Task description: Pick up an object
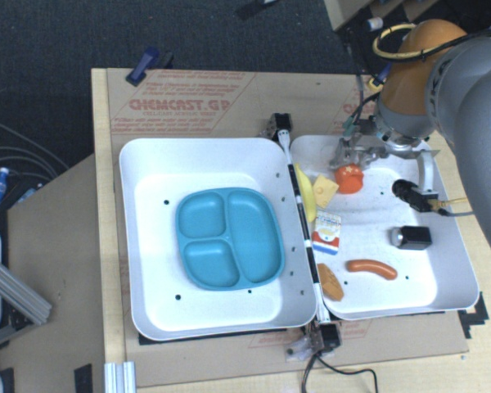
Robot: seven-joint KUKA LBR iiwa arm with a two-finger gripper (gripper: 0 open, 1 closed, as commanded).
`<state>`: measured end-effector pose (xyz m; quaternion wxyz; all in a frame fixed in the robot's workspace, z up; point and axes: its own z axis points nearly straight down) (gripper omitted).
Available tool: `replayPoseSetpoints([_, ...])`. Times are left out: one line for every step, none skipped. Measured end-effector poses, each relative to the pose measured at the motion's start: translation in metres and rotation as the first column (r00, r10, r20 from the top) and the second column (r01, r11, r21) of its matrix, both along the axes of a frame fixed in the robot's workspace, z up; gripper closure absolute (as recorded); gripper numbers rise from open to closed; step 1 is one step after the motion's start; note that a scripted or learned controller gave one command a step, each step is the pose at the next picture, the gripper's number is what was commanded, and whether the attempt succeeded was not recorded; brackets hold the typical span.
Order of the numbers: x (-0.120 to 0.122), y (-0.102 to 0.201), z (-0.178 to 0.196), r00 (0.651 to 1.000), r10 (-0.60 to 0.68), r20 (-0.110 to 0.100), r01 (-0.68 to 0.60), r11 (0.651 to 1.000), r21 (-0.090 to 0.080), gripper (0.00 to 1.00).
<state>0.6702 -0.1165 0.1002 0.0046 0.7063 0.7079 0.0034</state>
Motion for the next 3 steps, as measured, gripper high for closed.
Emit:
replayPoseSetpoints([-0.025, 0.117, 0.085, 1.0, 0.0, -0.01, 0.0, 1.0, 0.004, 1.0])
replayPoseSetpoints([-0.073, 0.139, 0.133, 1.0, -0.001, -0.014, 0.001, 1.0, 0.003, 1.0])
replayPoseSetpoints([-0.138, 0.129, 0.165, 1.0, -0.003, -0.015, 0.003, 1.0, 0.002, 1.0])
